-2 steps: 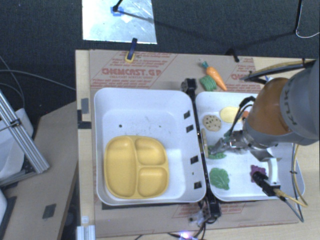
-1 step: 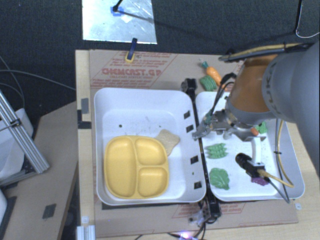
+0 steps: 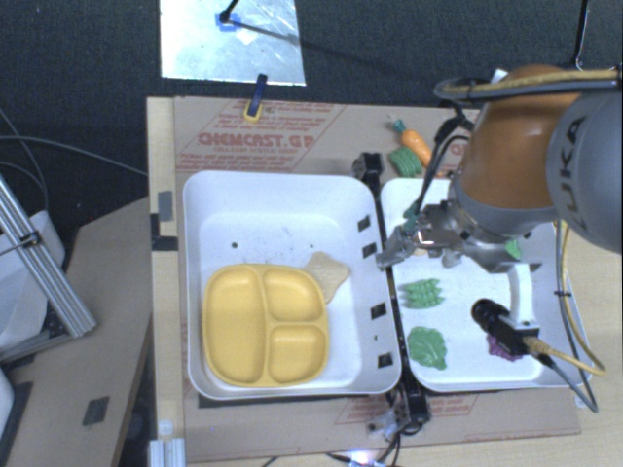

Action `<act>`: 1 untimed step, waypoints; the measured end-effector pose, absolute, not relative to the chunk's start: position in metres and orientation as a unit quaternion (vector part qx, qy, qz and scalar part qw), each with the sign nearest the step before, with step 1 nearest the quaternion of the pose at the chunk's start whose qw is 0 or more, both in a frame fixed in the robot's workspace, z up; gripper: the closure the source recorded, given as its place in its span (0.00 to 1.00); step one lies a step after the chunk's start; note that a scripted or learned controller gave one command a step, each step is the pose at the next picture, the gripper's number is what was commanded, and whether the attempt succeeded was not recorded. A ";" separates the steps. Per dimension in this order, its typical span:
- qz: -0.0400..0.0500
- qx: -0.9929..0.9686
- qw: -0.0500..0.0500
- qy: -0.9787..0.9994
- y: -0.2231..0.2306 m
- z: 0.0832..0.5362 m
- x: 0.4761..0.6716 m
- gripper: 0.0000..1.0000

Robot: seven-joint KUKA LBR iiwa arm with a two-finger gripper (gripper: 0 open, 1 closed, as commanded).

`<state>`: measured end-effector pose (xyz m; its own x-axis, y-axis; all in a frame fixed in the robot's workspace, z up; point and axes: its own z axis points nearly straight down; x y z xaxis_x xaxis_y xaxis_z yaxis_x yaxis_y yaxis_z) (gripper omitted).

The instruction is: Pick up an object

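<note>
My gripper [image 3: 397,249] hangs over the left edge of the right bin [image 3: 467,377], close to the divider between the two bins. Just below it lies a flat green ridged piece [image 3: 421,293], and nearer the front a darker green leafy piece [image 3: 426,346]. A purple item [image 3: 506,350] lies at the bin's front right, partly hidden. An orange carrot [image 3: 415,143] and a green piece [image 3: 404,162] lie at the bin's far edge. Nothing shows in the gripper's grasp.
The left bin [image 3: 282,197] holds a yellow divided plate [image 3: 265,321] with a beige flat piece [image 3: 328,272] at its far right corner. The grey and orange arm [image 3: 526,154] covers the right bin's far half. A small green bit [image 3: 512,249] peeks out beneath the wrist.
</note>
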<state>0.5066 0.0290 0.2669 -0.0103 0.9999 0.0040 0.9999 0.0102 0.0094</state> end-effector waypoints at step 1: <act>0.002 0.704 0.001 0.710 0.026 0.271 0.508 1.00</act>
<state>0.5083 0.0255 0.2712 -0.0079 1.0000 0.0008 1.0000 0.0079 0.0045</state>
